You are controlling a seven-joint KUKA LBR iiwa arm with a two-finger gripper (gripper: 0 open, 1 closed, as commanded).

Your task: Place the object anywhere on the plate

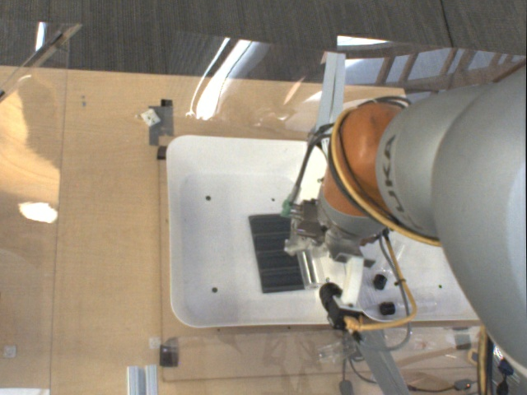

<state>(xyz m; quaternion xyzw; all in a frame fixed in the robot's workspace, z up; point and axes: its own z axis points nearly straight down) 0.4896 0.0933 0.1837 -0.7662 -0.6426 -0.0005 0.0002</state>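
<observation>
Wooden worktop carries a white bin. We see the hand low over a dark ribbed plate; its grip state we cannot tell. No object distinguishable. Likely placing step; next move needs confirmation of a release.

The table is light brown wood. A clear see-through sheet lies over it and shines where light hits it, with a bright white spot on the left. Small black clips sit on the table. Behind the table, the floor is dark grey carpet.
</observation>
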